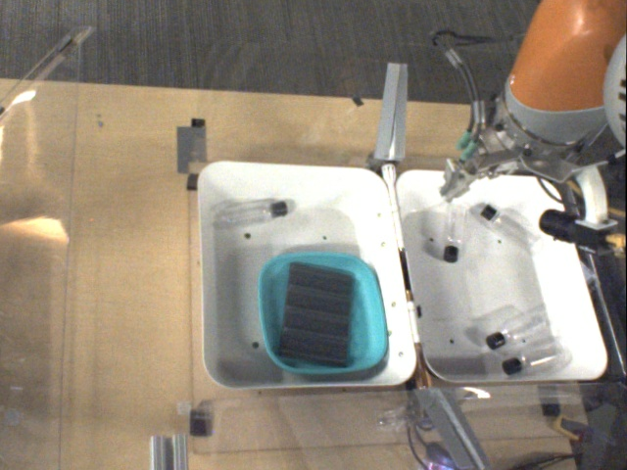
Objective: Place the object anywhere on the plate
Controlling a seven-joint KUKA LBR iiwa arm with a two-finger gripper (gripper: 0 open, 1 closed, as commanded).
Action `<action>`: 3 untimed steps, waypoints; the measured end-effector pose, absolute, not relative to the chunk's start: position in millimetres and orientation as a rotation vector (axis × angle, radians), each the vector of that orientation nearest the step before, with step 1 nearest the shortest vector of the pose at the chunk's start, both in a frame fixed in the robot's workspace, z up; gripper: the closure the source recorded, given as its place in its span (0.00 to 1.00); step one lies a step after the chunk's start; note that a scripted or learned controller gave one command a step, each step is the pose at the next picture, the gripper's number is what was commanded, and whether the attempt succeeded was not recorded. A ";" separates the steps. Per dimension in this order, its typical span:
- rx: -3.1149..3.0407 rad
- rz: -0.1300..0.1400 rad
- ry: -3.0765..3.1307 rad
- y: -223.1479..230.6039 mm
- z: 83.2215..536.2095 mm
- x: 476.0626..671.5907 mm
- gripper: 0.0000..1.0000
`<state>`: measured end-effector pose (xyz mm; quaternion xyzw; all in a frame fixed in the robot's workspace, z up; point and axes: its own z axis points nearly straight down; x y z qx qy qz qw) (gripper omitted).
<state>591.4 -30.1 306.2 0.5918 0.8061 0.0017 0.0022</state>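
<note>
We read this as robotics lab: wooden bench point(108, 292), two white bins point(225, 189), clear acrylic guard point(39, 76) at 10 o'clock, grey carpet point(245, 18) at 12.

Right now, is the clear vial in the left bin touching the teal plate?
Apart. The camera view shows the clear vial lying near the left bin's far wall, with a strip of bare white floor between it and the teal plate.

Two white bins are sitting side by side on the wooden bench point(108, 292). The left bin point(220, 346) is holding a teal plate point(368, 306) with a dark ribbed block point(316, 312) lying on it, plus one clear vial point(250, 210) near the back wall. The right bin point(578, 360) has several clear vials scattered around – one point(452, 237) is lying just below the gripper point(460, 176), which is hovering over the bin's back left corner.
</note>
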 end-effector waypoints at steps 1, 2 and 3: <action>1.900 0.005 2.499 47.2 275.4 551.6 1.00; 1.716 0.008 2.627 103.5 281.6 526.1 1.00; 1.717 0.008 2.627 103.2 281.5 526.2 0.00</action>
